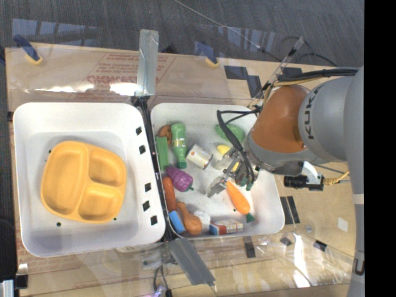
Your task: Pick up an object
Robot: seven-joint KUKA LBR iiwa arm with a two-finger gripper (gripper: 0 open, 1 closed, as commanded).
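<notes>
In the right bin point(267, 210), toward its right wall, the gripper point(226, 177) hangs with jaws apart and nothing between them, just above the toy carrot point(237, 197), whose long axis slants away from the jaws toward the bin's near right corner.

overhead slanted view, bins point(80, 113) likely mid-distance
</notes>
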